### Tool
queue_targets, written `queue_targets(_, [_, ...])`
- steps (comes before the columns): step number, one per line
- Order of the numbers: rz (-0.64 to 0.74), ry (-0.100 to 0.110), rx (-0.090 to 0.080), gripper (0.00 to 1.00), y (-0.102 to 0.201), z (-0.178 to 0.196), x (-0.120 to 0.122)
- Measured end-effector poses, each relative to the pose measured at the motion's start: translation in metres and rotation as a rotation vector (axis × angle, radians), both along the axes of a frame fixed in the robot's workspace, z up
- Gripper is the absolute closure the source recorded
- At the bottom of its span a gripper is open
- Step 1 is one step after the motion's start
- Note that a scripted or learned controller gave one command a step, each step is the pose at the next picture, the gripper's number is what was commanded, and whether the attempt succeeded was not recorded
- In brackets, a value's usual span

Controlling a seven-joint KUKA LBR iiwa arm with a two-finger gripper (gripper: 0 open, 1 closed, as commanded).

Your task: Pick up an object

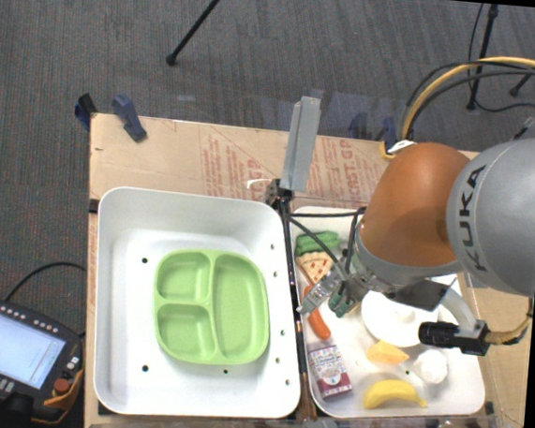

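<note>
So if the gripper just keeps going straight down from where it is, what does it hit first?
Most likely the carrot lying at the left edge of the right bin, just below the gripper. Depth is hard to judge from this slanted view, so it could land beside it.

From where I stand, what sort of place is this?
Probably a robotics lab. A KUKA arm reaches over two white bins holding toy food and a green tray, and a control pendant lies on the grey carpet.

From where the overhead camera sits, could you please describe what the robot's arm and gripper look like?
The arm is smooth grey with a rounded orange band and dark KUKA lettering. Yellow and black cables loop behind it. The gripper is small, metallic, with green parts.
</note>
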State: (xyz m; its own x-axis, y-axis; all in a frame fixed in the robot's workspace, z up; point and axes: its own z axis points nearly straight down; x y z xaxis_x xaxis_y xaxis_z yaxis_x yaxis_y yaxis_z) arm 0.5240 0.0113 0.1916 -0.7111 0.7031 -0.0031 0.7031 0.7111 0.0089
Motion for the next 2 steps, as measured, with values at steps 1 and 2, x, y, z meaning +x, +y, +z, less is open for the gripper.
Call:
queue_targets(1, [-0.181,0.015,-0.003,1.0,-0.0421,-0.0057,-0.049])
queue_targets(2, [-0.181,0.014,-0.003,0.0,-0.042,-0.0057,-0.0489])
